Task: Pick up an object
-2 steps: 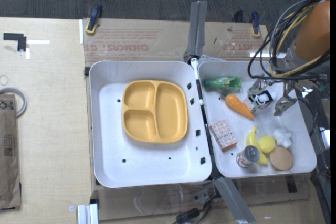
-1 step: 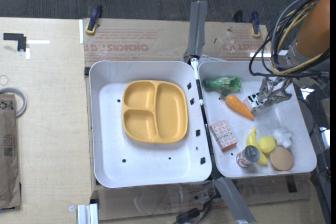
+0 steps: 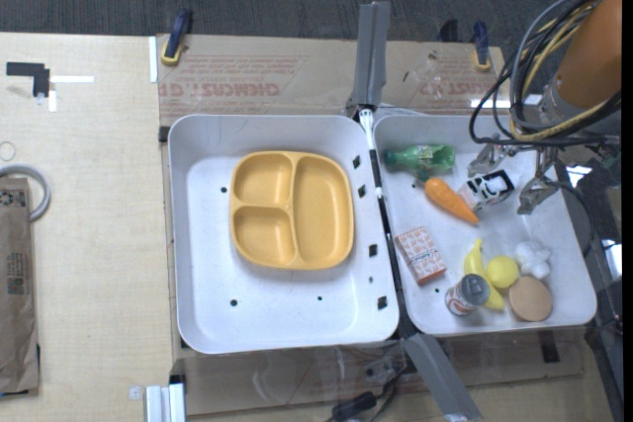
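So the arm [image 3: 584,64] comes in from the right and its gripper [image 3: 506,181] is hanging over the far part of the right bin [image 3: 584,306]. The fingers are spread fairly wide with nothing between them; there's a small black-and-white bit sitting in the middle of the gripper, but I can't tell what that is.

Right bin is where all the loose stuff is. A toy carrot [image 3: 451,200] lies at an angle just left of the gripper, close to its left finger, but I can't say if they touch. Farther back and left of that is a green bottle [image 3: 419,156] lying on its side. Toward the near side there's a small red-and-white box [image 3: 420,255] by the left wall, then a cluster: a yellow banana [image 3: 476,261], a lemon [image 3: 502,272] touching it, a little can with a grey top [image 3: 467,295], a tan round disc thing [image 3: 530,299] and a small white lumpy object [image 3: 534,259] just beyond the disc.

Left bin [image 3: 198,242] has a yellow divided plate [image 3: 294,210] with three sections, sitting roughly in the middle.

Behind both bins there's a flat piece of cardboard [image 3: 257,79] held by blue clamps [image 3: 178,33], and at the far left edge of the bench a brown paper bag [image 3: 17,292].
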